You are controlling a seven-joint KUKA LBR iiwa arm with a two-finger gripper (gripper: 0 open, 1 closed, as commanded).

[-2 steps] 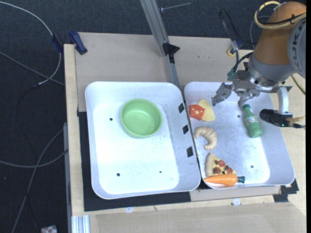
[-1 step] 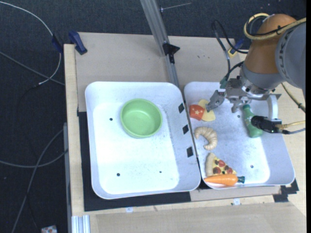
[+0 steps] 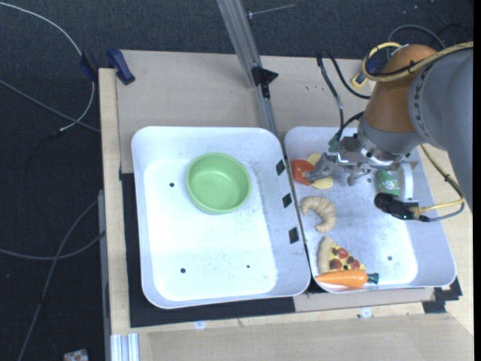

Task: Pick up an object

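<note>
In the right bin (image 3: 428, 262), my gripper (image 3: 331, 167) hangs low over the upper left part, reaching in from the right. Just to its left lie a red tomato-like piece (image 3: 301, 170) and a small yellow piece (image 3: 322, 181), both very close to the gripper tip. Whether either one is touched I cannot tell. A beige croissant (image 3: 321, 210) lies below them. Further toward the front are a pizza slice (image 3: 336, 256) and an orange carrot (image 3: 342, 279). A green item (image 3: 389, 180) is partly hidden under the wrist.
The left bin (image 3: 210, 269) holds a green bowl (image 3: 218, 182) in its upper half. A metal post (image 3: 244, 36) rises at a slant behind the bins. Black clips (image 3: 286, 200) sit on the wall between the bins.
</note>
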